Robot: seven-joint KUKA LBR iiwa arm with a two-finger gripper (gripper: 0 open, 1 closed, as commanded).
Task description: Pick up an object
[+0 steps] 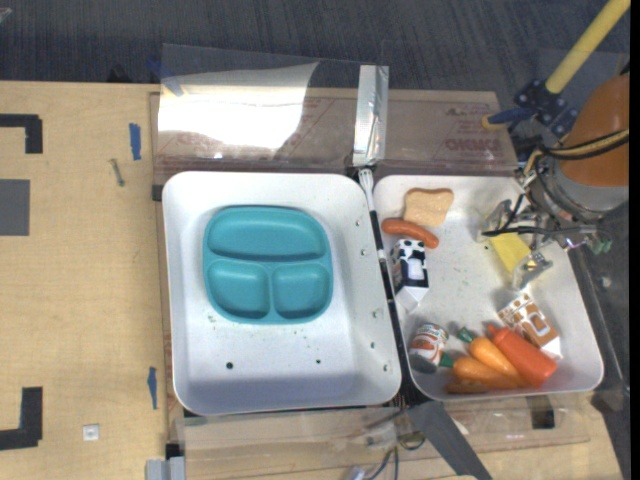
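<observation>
At right of frame, gripper (532, 264), finger state unclear, hovers over yellow wedge-shaped block (508, 252): seemingly light, rigid; grasp its flat sides.

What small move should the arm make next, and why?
Probably a short drop straight down. The gripper hovers in the right bin beside the yellow wedge, with nothing seen between its fingers. The carrots, can and hot dog lie farther off, so the wedge looks like the nearest pick.
</observation>
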